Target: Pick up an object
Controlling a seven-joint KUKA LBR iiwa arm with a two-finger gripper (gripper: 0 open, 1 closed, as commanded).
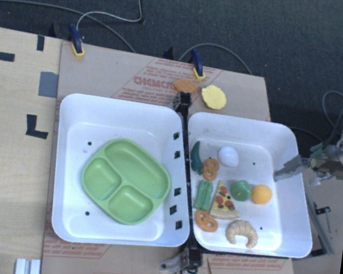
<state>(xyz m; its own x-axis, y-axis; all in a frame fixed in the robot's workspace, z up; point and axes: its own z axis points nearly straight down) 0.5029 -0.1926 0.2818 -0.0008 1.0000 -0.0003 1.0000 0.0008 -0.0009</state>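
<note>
One fixed camera looks down at a slant on a bench with two white bins.

The camera sits above the bench, far enough back to take in both bins whole, with dark floor beyond the bench toward twelve o'clock. The left bin [68, 150] fills the area from centre toward nine o'clock; the right bin [284, 143] lies from centre toward three o'clock. Both rest on a brown cardboard sheet [142, 78] over a pale wooden benchtop [6, 141] running out toward nine o'clock. Part of the arm [329, 163] enters at three o'clock, just past the right bin's rim.
</note>
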